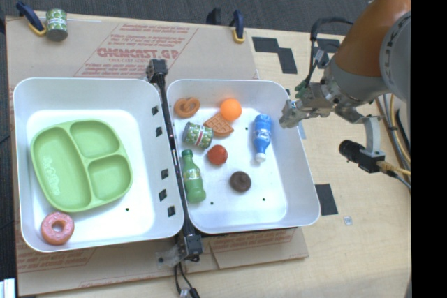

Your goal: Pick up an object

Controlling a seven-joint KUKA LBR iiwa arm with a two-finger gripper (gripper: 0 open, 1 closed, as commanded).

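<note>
The right bin [297,181] holds several small items: a blue bottle [261,134], an orange ball [230,109], a brown pretzel-like ring [186,107], a waffle-like piece [218,126], a green can lying on its side [198,135], a red ball [218,154], a green bottle [192,176] and a chocolate donut [240,181]. My gripper [291,114] hangs at the right bin's upper right rim, just right of the blue bottle, with nothing visibly held.
The left bin [28,98] holds a green divided plate [80,164] and a pink donut [56,227]. A small can [56,23] sits on the cardboard at the far left corner. Blue clamps [238,26] pin the board's far edge.
</note>
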